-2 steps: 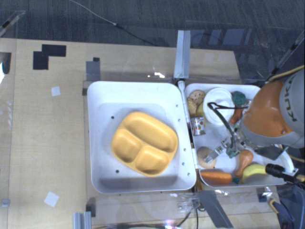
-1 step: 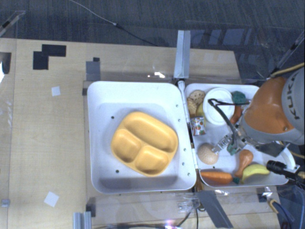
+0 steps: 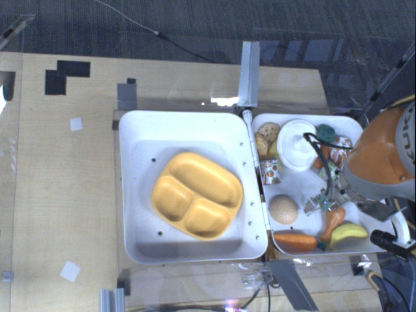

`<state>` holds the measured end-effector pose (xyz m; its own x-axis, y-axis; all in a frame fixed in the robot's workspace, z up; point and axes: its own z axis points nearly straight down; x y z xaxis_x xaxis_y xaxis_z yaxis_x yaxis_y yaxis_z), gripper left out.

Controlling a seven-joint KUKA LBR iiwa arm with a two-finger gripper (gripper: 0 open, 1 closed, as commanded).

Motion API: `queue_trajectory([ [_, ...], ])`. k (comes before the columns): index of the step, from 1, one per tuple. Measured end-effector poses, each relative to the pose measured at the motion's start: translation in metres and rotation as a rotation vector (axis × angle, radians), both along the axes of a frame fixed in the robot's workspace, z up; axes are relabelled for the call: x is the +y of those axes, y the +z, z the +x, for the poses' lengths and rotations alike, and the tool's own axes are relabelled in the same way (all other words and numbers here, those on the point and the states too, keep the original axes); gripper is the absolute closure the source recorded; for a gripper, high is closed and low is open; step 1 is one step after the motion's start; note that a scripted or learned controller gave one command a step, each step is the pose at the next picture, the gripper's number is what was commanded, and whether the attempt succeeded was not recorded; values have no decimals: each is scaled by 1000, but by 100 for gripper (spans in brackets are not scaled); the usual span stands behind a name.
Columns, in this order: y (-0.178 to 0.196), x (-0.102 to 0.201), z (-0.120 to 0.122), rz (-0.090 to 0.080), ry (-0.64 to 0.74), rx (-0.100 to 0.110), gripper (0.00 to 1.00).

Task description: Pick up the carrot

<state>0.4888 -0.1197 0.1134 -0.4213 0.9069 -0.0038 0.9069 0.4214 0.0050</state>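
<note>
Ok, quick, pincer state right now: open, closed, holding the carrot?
Pincer: low in the right white bin, above the long orange carrot at the front wall; open or closed cannot be told; no carrot seen in it.

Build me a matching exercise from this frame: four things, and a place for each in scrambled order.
Things:
1. yellow divided plate
2. carrot
3. banana
4. can

Places:
A. right bin, front right corner
B. left bin, centre
C. right bin, against the left wall
D. right bin, along the front wall

Pairs: 1-B, 2-D, 3-A, 4-C
</note>
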Motion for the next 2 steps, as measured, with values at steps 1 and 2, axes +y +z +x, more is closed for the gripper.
queue_trajectory([
  [1, 0, 0, 0, 0, 1, 0, 0],
  [2, 35, 8, 17, 2, -309, 1, 0],
])
